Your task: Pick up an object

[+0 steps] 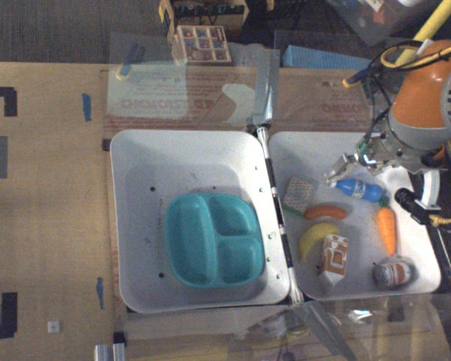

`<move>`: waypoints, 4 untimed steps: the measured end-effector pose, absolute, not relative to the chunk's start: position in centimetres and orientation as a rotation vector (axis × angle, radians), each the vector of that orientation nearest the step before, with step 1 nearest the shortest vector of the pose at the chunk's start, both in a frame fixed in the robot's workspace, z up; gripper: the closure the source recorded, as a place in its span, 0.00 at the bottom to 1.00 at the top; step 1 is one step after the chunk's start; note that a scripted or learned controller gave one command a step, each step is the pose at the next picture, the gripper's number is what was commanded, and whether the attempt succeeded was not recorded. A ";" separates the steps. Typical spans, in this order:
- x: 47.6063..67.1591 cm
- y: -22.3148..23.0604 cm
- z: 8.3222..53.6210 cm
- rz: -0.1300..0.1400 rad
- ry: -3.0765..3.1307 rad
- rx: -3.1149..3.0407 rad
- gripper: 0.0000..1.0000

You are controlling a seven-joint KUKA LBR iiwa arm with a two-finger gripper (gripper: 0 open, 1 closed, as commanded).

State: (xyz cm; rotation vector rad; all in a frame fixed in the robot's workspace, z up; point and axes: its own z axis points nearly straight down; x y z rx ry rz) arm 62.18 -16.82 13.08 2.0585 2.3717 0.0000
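Observation:
My gripper (340, 170) hangs over the upper part of the right bin (430, 277), open with nothing between its fingers. A blue bottle (360, 190) lies just right of and below the fingertips, apart from them. Further down in the same bin lie a red-orange sausage (325, 212), a yellow banana (314, 237), an orange-and-white carton (333, 259), a carrot (388, 230), a small can (393, 274) and a pale square packet (298, 194).
The left bin (135, 201) holds a teal divided plate (212, 239). A metal divider (274, 201) separates the bins. The arm's orange band (425, 96) rises at the right. Cardboard boxes (203, 13) stand behind the bench.

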 end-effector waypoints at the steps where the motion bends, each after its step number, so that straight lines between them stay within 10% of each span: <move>1: 60.0 -18.6 8.6 0.003 2.466 1.942 0.00; 2: 64.5 -21.0 8.7 0.020 2.395 2.047 0.00; 3: 64.6 -21.4 9.9 0.012 2.386 2.035 1.00; 4: 66.9 -14.6 17.8 0.004 2.426 1.987 1.00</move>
